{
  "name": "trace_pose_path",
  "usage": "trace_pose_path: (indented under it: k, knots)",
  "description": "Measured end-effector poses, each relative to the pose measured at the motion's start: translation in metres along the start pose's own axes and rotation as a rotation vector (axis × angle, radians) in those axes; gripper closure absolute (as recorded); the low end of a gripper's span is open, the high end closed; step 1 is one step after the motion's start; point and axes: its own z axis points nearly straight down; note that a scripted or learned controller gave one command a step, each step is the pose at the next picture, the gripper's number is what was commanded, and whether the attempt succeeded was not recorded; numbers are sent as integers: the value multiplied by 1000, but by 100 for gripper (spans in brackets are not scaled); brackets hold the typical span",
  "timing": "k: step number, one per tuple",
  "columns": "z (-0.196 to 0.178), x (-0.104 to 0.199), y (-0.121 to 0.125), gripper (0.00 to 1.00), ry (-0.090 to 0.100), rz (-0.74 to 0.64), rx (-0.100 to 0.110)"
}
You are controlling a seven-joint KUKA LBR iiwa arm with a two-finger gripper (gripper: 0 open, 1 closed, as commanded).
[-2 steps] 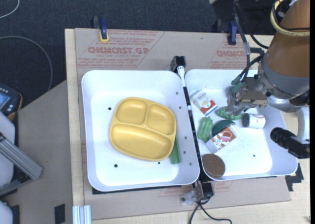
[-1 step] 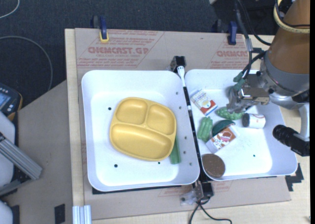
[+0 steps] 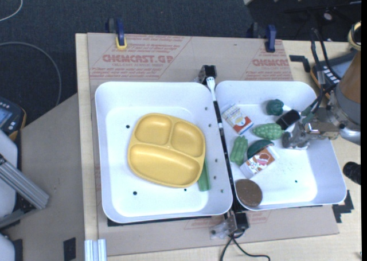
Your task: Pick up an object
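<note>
My gripper (image 3: 296, 137) hangs low over the right bin (image 3: 298, 182), near its right-hand middle. Just left of it lies a light green bumpy piece (image 3: 266, 131), with a dark green lump (image 3: 274, 106) farther back. More to the left lie a small white and red carton (image 3: 237, 119), a green block (image 3: 239, 150), a white and red packet (image 3: 261, 160) with a dark green piece (image 3: 261, 146) at its upper edge, and a brown disc (image 3: 249, 192) at the front rim. I see nothing held in the gripper.
The left bin (image 3: 106, 139) holds a yellow divided plate (image 3: 166, 150) and a green stick (image 3: 204, 177) by its right wall. Blue clamps (image 3: 120, 31) pin the board at the back. Cables (image 3: 321, 59) trail along the arm at the right.
</note>
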Motion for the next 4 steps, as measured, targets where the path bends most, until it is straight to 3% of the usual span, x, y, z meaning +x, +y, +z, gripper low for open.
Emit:
trace_pose_path:
  k: [1,4]
  knots:
    - [-16,78,8,100,4,-20,-12]
    - [-46,74,9,100,-1,-13,-20]
